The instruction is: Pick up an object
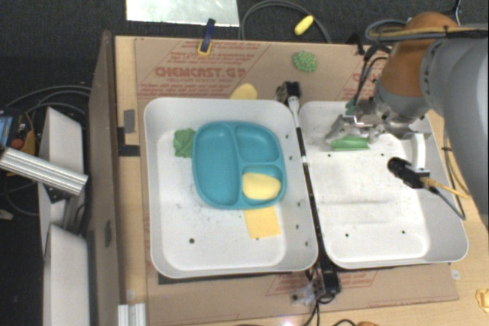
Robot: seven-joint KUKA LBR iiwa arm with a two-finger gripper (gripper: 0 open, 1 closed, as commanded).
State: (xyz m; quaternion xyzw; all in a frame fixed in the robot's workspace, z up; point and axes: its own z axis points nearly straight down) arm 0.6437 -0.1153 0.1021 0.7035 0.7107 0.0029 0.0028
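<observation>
My gripper [346, 130] is low over the far left part of the right bin [382, 233], with the arm coming in from the right. A long flat green object [351, 142] lies on the bin floor right under the gripper's tip, touching or nearly touching it. In the left bin [164, 187] a blue divided plate [221, 164] holds a yellow rounded piece [260, 185] in its near right compartment. A flat yellow slice [263, 223] lies just in front of the plate, and a green leafy piece [183, 141] rests against the plate's left edge.
Beyond the bins, a green round item [305, 61], a yellow lump [244, 92] and a small yellow piece [303, 25] lie on or near the cardboard. A black ridge [304, 164] divides the two bins. A metal bar [42, 170] sits at far left.
</observation>
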